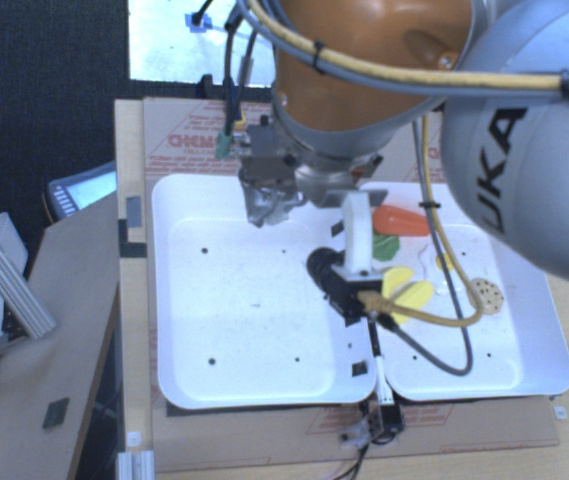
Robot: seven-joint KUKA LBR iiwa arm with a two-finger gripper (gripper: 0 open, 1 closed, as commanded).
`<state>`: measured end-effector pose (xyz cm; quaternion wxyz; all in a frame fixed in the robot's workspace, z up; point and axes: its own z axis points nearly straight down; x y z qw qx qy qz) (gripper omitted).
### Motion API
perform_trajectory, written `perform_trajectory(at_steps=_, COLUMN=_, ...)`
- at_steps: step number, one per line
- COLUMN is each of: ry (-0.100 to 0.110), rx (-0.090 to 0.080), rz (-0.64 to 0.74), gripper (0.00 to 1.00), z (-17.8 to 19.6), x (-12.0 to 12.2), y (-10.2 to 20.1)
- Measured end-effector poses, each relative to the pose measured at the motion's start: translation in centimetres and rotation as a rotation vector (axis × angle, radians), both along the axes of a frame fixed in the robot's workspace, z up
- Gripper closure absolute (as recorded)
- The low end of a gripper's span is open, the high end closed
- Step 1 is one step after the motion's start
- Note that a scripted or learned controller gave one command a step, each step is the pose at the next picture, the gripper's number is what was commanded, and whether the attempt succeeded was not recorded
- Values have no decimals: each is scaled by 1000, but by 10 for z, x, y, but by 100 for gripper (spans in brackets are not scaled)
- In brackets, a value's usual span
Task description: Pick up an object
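my jaws hang over the left bin (pixel 254 308), near its far wall and well to the left of the orange carrot (pixel 409 221). from this angle i cannot tell whether they stand apart or together, and nothing shows between them. everything worth taking sits in the right bin (pixel 524 368): the carrot near the far wall, a green piece (pixel 387 249) just nearer the camera than the carrot, a yellow piece (pixel 411 294) nearer again, and a speckled round cookie (pixel 485 293) near and to the right of the carrot.

to do this well, i judge i should travel right, across the wall between the bins, before dropping. the carrot looks like the best choice, since it lies a little apart from the others with bare white around it. i would close across its narrow width and come straight down. the green piece lies close beside the carrot, so a skewed descent could nudge both and spoil the grip.
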<state>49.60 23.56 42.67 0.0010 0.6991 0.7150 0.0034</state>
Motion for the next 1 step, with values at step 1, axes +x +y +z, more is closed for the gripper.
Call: perform_trajectory(at_steps=1, ry=1, rx=0, rz=1, gripper=0, z=0, x=0, y=0)
